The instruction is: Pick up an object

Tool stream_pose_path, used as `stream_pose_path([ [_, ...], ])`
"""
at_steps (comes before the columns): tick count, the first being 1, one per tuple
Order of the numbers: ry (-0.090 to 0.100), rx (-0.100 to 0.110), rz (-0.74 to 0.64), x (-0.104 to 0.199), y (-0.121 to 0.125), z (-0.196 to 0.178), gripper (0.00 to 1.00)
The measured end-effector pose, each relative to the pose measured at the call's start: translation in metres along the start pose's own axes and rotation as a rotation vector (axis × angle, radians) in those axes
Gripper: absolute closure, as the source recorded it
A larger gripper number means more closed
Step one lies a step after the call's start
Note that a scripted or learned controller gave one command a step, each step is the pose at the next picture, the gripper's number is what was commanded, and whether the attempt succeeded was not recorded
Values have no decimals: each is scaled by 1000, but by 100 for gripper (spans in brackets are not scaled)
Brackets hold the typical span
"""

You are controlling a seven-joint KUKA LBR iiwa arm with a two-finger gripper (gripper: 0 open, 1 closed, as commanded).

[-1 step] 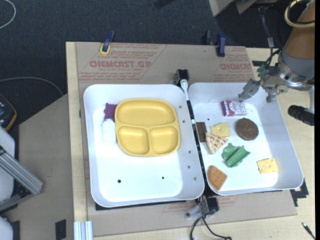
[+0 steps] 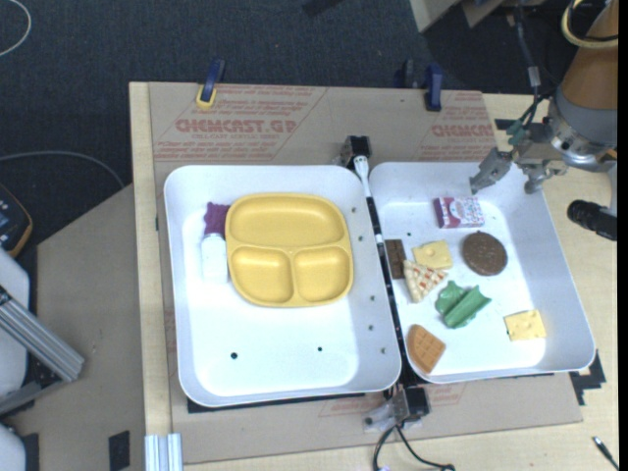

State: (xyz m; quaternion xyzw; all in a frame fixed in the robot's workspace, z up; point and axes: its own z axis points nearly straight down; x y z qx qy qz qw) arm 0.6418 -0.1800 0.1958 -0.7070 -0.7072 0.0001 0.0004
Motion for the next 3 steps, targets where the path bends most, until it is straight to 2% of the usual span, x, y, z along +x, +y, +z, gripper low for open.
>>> stream_pose_path([
  [2, 2, 7, -2, 16, -11, 109, 0],
  [3, 1, 3, -1, 17, -12, 111, 0],
])
